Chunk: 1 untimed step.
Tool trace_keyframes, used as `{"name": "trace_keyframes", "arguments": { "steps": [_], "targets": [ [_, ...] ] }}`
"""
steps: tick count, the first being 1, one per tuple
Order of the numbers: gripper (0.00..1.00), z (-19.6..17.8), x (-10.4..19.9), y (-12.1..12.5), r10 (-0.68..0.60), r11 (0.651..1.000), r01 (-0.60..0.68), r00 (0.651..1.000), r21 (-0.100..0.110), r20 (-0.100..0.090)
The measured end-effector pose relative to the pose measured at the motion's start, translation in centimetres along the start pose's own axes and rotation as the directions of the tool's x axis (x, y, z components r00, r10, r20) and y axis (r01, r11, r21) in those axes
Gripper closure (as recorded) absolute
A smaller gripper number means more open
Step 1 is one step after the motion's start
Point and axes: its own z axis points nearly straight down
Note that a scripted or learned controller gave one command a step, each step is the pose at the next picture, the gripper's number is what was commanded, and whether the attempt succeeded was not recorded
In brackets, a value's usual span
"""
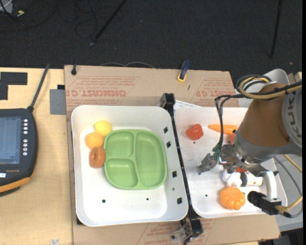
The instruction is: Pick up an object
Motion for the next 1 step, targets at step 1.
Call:
{"name": "trace_keyframes", "arguments": {
  "steps": [1],
  "targets": [
    [0.0, 4.45, -0.31, -0.36, 0.0, 1.0, 0.0, 1.0, 0.0, 0.0]
  ]
}}
